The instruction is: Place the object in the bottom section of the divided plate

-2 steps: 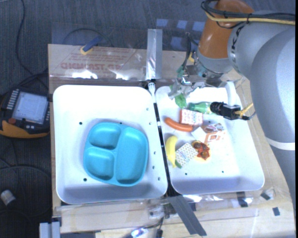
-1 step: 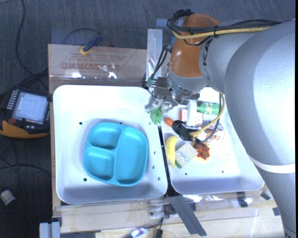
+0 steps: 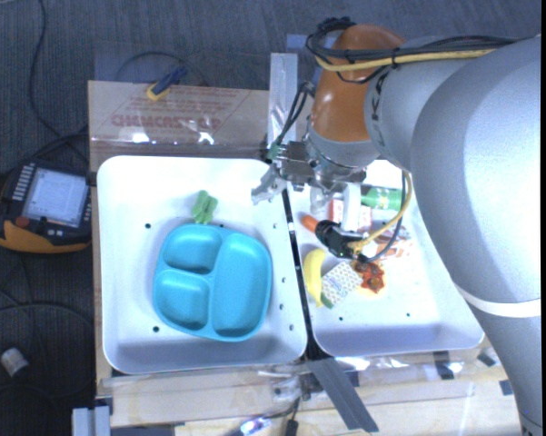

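Plate (image 3: 241, 284) of smooth blue plastic, a rounded square with raised ridges that split it into two small wells on the left and one larger well on the right, lies flat in the left bin (image 3: 118, 243). A small green piece (image 3: 203, 207), soft-looking and leafy in shape, sits on the bin floor just beyond the plate's upper rim. The left bin is a shallow white tray with rounded corners and a glossy floor.

The right bin (image 3: 418, 325), of the same make, stands edge to edge with it. Close to the shared wall lies a curved yellow banana (image 3: 312, 275), with a flat packet (image 3: 341, 285) in a speckled pattern touching it and a crumpled red-orange scrap (image 3: 374, 282) just beside that. Further up are a small red-and-white box (image 3: 351, 213) and something green (image 3: 382, 197), partly hidden.

The hand (image 3: 336, 198) hangs over that upper left corner of the right bin, below the arm's orange band; whether it is open or closed cannot be told.

Behind the bins a cardboard sheet (image 3: 177, 116) with red print lies under clear film. On the dark carpet to the left rests a control pad (image 3: 41, 209) with a screen.
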Tool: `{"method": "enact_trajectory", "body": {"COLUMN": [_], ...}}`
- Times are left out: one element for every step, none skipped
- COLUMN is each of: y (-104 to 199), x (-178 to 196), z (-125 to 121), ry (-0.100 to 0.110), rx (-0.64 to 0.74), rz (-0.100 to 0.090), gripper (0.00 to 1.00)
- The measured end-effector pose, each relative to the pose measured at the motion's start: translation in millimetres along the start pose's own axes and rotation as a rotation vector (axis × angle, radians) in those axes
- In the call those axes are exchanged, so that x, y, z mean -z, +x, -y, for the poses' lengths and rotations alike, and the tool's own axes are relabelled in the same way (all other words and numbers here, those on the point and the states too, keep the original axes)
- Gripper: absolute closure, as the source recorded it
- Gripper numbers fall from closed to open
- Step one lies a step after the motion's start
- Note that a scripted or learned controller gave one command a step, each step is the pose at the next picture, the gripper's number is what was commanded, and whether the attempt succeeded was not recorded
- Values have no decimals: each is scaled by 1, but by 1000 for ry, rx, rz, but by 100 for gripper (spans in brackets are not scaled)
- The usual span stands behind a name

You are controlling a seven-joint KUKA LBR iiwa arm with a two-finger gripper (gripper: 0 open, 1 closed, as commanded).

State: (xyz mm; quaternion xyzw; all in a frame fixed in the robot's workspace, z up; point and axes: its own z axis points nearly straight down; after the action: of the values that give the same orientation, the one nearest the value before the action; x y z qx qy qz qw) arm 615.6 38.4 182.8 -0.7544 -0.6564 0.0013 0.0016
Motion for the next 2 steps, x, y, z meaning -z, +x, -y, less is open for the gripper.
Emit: {"method": "enact_trajectory", "body": {"y": [2,6], "x": [8,-1], "z": [0,23], "ry": [3,2], "rx": [3,-105], "rz": [-1,0], "gripper": [100,100]}}
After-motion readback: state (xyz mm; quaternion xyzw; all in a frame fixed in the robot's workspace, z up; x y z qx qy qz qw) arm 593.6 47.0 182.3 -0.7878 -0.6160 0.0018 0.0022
